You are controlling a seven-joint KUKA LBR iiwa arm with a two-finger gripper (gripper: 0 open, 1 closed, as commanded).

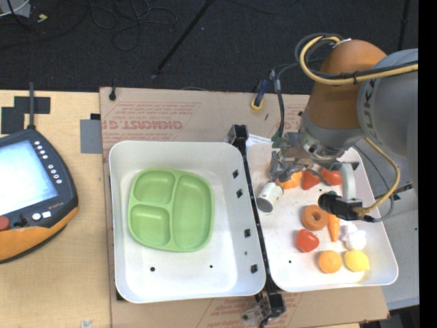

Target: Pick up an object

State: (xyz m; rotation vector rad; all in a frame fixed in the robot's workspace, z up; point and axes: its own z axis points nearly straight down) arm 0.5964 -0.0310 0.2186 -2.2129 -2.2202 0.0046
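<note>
Pincer (285, 171) hangs low over the far left part of the right-hand shallow white bin (382, 268); how far it is parted, or whether it holds anything, I cannot tell. Just beside it at seven o'clock lies a small white cylinder with a dark end (268, 196), long axis running from seven to one o'clock. Orange and red toy food pieces (311, 180) lie just at three o'clock. A green divided plastic plate (171, 209) sits in the left bin.
</note>
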